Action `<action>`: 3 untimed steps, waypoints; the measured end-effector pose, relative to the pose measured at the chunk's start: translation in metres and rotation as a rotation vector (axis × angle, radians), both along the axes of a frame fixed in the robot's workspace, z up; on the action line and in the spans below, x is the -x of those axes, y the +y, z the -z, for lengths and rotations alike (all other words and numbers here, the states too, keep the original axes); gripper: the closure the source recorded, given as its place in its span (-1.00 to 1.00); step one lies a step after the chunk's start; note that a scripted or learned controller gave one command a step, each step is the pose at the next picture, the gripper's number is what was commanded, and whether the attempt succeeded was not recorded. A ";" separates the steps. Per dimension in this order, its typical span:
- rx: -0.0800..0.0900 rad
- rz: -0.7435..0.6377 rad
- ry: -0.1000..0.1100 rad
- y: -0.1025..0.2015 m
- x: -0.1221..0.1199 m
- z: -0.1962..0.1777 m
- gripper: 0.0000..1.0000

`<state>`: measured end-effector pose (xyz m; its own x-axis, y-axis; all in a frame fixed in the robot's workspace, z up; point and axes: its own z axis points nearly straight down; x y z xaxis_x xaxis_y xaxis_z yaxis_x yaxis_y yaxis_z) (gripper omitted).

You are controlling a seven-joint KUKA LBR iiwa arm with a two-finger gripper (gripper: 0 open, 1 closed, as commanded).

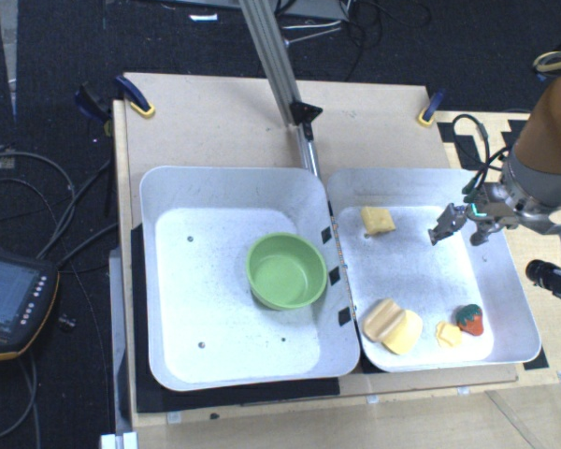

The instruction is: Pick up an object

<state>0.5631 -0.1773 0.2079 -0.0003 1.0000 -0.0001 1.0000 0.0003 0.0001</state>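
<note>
My gripper [461, 225] hangs over the right side of the right bin [421, 269], its two fingers spread open with nothing between them. A yellow block [378, 220] lies to its left near the bin's back. Along the front of that bin lie a pale yellow banana-like piece [393, 325], a small yellow chunk [448, 334] and a red strawberry with a green top [469, 319]. All of these sit well apart from the gripper. A green bowl [285, 269] stands upright in the left bin [196, 279].
A slanted metal pole [273, 50] crosses above the back of the bench toward the gap between the bins. Blue and yellow clamps [131, 94] hold the board's back corners. A handheld pendant [9, 302] lies off the bench at the left.
</note>
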 end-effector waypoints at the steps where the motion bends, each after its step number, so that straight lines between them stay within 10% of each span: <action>1: 0.000 0.000 0.000 0.000 0.000 0.000 -1.00; 3: -0.001 0.000 0.003 -0.009 -0.005 0.095 -1.00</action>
<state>0.5681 -0.1860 0.1130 -0.0006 1.0000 0.0007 1.0000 0.0006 -0.0032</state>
